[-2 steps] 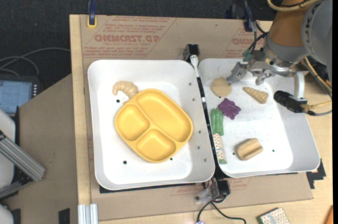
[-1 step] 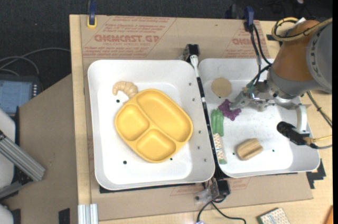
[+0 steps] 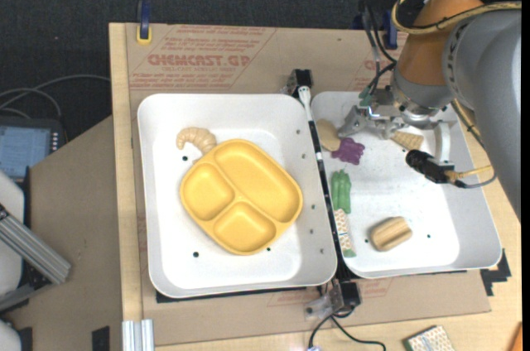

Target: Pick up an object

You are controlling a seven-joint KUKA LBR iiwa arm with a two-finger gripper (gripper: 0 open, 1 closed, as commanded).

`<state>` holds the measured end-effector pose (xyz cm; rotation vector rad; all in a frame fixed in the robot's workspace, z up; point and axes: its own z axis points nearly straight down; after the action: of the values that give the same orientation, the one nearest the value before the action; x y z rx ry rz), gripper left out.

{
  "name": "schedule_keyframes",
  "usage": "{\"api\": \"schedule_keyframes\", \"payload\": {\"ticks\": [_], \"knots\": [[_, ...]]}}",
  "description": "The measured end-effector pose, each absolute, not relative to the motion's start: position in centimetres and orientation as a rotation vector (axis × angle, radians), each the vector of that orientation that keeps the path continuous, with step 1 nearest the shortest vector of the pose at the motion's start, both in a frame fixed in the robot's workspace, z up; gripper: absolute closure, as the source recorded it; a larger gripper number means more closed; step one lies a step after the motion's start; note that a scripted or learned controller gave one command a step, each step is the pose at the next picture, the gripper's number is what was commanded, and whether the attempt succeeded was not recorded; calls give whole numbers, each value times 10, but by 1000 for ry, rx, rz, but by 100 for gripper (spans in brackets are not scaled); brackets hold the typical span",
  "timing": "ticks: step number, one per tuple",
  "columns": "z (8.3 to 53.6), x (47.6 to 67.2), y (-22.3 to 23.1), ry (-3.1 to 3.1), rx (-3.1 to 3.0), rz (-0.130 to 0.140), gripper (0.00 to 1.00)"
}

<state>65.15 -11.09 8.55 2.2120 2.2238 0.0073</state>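
Two shallow white bins side by side on the desk, divided by a dark seam.

Left bin: yellow divided plate in the middle, set at a slant; curled tan croissant-shaped piece touching its upper left edge. Broad bare floor along the left wall and the bottom right corner.

Right bin: tan loaf-shaped piece lying alone toward the lower middle, open floor on every side. Green piece close against the left wall, a patterned strip just below it along the same wall. Purple piece and a pale tan piece crowded into the upper left corner. Waffle-textured tan piece near the top edge.

Gripper over the upper part of the right bin, under the orange band. Fingers hidden among metal parts and cables; cannot tell how far apart, nor whether anything sits between them. Black cable trailing just below toward the right wall.
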Motion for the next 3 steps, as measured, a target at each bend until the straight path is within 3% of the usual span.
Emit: {"api": "schedule_keyframes", "payload": {"ticks": [1, 2, 3], "knots": [[86, 607, -102, 2220, 2224, 0, 0], [86, 667, -121, 2219, 2215, 5, 0], [84, 568, -128, 2221, 2230, -7, 0]]}}
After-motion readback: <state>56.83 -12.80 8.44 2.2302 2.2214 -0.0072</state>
